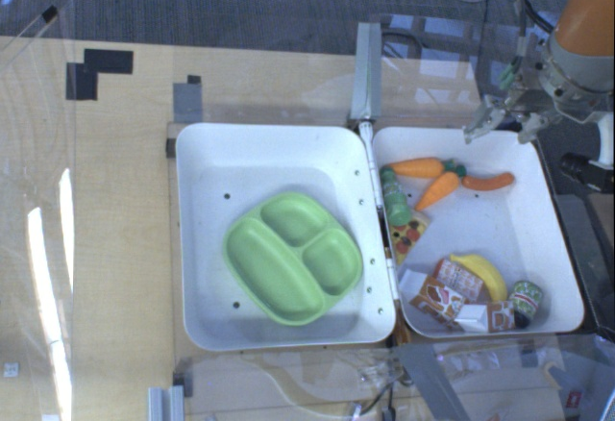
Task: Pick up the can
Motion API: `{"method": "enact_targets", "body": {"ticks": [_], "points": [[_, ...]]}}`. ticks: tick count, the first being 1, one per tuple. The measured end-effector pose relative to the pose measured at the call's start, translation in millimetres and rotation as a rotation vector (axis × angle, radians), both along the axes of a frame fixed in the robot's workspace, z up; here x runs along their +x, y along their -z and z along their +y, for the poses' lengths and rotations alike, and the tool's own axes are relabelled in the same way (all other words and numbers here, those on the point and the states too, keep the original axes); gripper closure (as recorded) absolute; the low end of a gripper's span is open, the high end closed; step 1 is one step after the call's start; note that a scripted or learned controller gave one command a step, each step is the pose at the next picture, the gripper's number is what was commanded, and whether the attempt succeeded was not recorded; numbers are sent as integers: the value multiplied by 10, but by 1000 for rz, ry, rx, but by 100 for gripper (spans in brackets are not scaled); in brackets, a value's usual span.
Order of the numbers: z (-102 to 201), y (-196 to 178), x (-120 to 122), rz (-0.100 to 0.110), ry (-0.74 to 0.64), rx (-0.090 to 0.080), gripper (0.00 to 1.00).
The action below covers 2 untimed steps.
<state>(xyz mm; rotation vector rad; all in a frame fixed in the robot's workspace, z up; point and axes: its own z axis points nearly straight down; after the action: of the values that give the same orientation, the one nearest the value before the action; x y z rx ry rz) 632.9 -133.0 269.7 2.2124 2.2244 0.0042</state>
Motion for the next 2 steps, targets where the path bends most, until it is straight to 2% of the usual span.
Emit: {"method": "enact_targets", "body": {"ticks": [1,2], "points": [[-34,1193,-896,1,-268,0,0],[-730,1442,-1306,-1,-242,-2,0]]}}
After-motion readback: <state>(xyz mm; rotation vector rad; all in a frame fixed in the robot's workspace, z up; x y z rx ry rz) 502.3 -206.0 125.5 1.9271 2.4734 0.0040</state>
